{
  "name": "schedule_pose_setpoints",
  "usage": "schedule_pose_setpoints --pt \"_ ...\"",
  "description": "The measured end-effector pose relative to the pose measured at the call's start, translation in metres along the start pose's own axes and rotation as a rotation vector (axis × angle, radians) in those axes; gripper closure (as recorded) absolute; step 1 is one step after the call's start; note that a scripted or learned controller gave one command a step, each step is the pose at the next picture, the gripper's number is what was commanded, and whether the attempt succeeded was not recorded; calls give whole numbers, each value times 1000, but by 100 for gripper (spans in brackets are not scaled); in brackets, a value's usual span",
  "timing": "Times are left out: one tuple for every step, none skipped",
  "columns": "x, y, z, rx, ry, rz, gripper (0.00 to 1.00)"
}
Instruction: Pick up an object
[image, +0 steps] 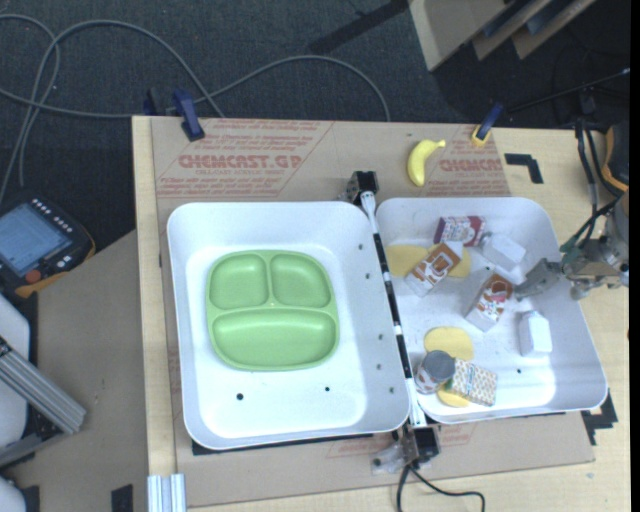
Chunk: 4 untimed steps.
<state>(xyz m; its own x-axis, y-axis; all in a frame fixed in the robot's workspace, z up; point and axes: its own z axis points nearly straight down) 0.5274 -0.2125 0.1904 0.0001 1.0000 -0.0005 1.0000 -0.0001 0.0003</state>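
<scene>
The right bin (570, 385) holds several small items. A dark red carton (460, 230) and a brown and white carton (437, 266) lie toward its back. A red and white carton (492, 300) lies near the middle, and a white block (533, 332) is to its right. Another white block (505, 250) lies behind them. At the front are a yellow disc (450, 342), a small can (434, 370) and a patterned packet (474, 382). My gripper (541, 277) reaches in low from the right edge, just right of the red and white carton. Nothing shows in its grasp.
The left bin (190, 300) carries a green divided plate (270, 308). A yellow banana (424, 160) lies on the bench behind the right bin. A hinge strip (385, 290) separates the bins. Cables and a handheld pendant (35, 240) lie off the bench at left.
</scene>
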Motion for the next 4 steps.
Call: schedule_pose_setpoints --pt "0 45 88 -13 -3 -2 0" --pt "42 39 106 0 1 -1 0" --pt "42 39 96 -2 0 -1 100" --pt "134 7 5 -1 1 -2 100"
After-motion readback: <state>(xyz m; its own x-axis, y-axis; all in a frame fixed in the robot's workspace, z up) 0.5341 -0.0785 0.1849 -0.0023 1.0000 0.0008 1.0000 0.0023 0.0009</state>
